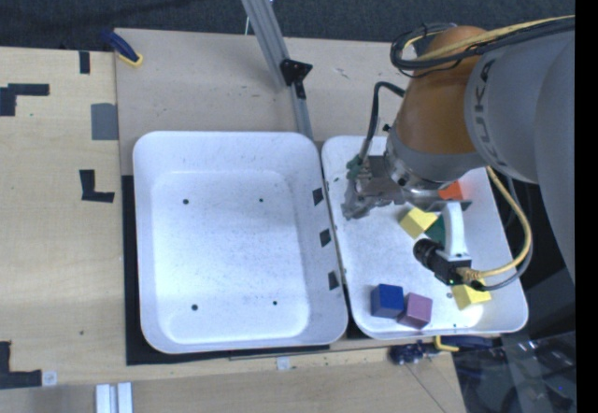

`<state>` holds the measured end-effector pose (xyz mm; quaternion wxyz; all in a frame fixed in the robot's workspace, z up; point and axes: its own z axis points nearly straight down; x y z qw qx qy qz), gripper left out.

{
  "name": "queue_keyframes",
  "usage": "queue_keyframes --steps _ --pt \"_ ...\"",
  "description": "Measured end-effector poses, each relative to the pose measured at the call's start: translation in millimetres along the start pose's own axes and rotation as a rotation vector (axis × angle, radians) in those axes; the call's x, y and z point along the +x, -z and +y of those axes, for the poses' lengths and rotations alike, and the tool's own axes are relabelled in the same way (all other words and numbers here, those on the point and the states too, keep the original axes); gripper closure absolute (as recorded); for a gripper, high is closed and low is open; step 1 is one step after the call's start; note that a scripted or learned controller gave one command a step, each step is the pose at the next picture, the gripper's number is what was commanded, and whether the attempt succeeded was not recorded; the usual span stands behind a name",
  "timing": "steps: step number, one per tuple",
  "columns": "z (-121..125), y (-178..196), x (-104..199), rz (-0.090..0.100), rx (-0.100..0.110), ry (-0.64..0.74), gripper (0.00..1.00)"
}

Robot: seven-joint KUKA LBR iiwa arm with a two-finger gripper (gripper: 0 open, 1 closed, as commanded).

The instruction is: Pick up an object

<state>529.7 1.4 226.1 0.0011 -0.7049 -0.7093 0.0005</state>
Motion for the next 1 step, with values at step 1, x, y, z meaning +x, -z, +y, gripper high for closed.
queue_keyframes --steps 1 --pt "8.4 11.1 55.3 0.001 -0.001 0.001 1.00"
